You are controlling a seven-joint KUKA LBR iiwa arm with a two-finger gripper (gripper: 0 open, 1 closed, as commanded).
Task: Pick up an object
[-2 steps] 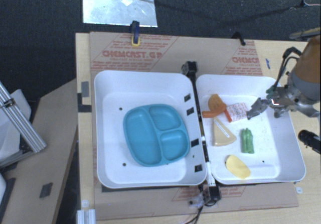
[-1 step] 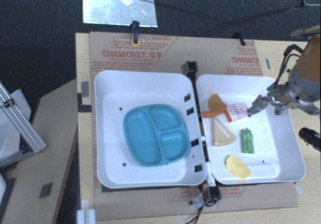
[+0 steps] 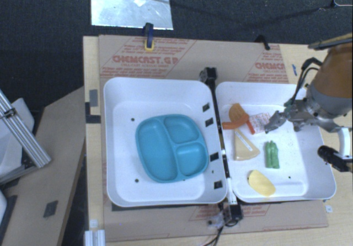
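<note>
A blue tray [image 3: 168,146] lies in a white bin [image 3: 118,101]; nearby are a green piece [image 3: 272,154] and a yellow one [image 3: 261,182].

A light wooden table [image 3: 91,79] seen from above, covered by a brown cardboard sheet [image 3: 165,54] with red printed lettering. Two shallow white bins sit side by side on the cardboard, touching along a black hinge strip: the left bin [image 3: 118,145] and the right bin [image 3: 317,184]. A yellow and black clamp [image 3: 149,38] grips the table's far edge.
</note>
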